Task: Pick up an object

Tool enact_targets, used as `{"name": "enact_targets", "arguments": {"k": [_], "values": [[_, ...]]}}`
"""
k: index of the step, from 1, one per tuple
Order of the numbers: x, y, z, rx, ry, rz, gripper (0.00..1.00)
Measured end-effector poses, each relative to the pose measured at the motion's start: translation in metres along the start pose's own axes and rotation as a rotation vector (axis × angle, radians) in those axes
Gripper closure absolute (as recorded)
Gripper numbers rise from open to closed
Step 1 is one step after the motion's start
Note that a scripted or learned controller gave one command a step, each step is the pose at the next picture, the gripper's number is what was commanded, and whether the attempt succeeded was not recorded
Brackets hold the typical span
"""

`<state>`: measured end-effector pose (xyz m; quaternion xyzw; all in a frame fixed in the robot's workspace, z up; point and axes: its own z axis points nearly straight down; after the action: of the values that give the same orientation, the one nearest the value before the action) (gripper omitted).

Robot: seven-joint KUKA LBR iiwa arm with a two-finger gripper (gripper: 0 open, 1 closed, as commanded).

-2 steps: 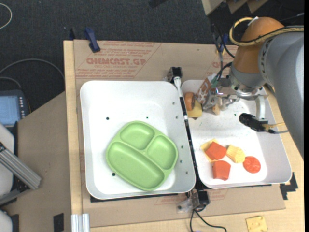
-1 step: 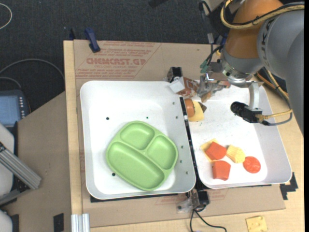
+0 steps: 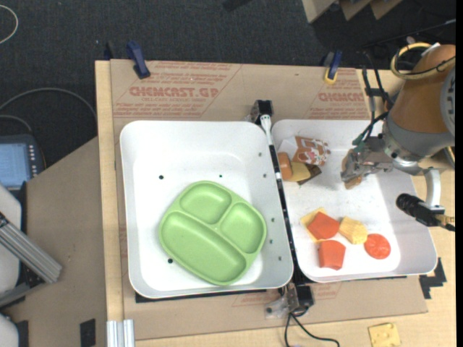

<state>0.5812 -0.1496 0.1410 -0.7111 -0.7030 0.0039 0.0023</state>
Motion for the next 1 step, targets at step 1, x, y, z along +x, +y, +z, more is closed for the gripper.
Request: {"name": "enact_targets", "arguments": {"k": [1], "values": [[0.0752,-0.0086,-0.0465,-0.013,0.005,-0.018,1.00]]}}
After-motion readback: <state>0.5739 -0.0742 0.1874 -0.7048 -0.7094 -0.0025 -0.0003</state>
